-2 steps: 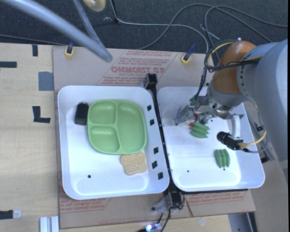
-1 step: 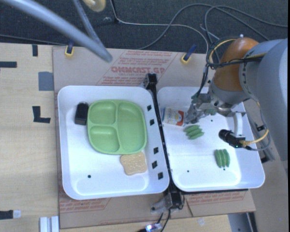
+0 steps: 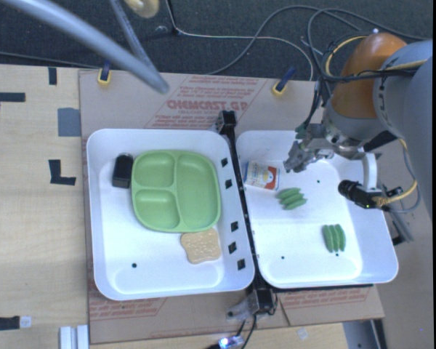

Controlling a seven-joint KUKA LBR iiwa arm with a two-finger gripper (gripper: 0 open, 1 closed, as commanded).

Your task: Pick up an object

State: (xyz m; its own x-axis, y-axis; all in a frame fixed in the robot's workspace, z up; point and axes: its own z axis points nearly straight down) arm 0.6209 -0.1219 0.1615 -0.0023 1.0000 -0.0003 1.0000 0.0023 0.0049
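Hard to tell if the gripper [image 3: 296, 160] is apart or together, just a dark blur hanging low over the back of the right bin [image 3: 363, 267], with nothing visibly between its tips. Just left of it and a touch nearer, a small white and orange packet [image 3: 261, 175] lying flat by the divider; nearer still and just below the tips, one green pea pod [image 3: 291, 198], then a second pod [image 3: 334, 238] well off toward the front right. Way over to the left, in the other bin [image 3: 105, 267], a green divided plate [image 3: 177, 190] with a black block [image 3: 122, 171] touching its far side and a tan cracker [image 3: 201, 246] at its front edge.
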